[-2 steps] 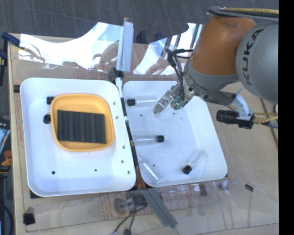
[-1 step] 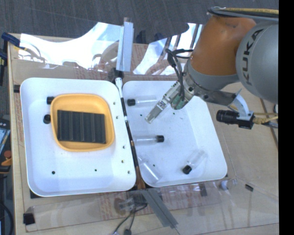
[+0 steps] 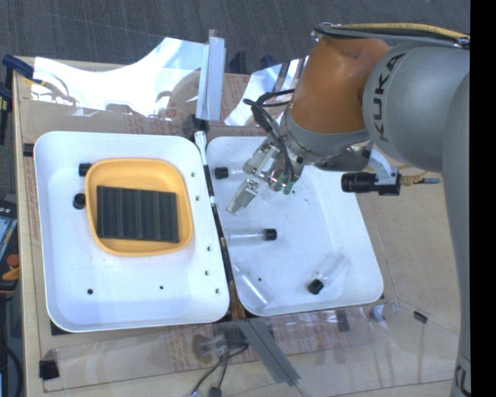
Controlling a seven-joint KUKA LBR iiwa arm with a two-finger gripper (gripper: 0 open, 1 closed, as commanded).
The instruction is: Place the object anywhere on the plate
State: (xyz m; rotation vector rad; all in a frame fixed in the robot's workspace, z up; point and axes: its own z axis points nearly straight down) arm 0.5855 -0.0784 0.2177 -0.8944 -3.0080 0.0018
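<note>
Three clear vials with black caps lie in the right bin [image 3: 360,263]: one [image 3: 252,235] mid-bin, one [image 3: 326,275] near the front, one [image 3: 223,172] by the left wall. The gripper [image 3: 246,195] hangs above the mid-bin vial, jaws apart and gripping nothing. This looks like the approach; next it must descend, close on a vial and carry it left to the yellow plate [image 3: 136,205] in the left bin [image 3: 58,288]

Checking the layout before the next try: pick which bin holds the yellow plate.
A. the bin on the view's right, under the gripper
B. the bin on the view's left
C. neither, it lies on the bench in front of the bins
B: the yellow plate lies in the left bin, while the gripper hangs over the right bin among clear tubes.
</note>
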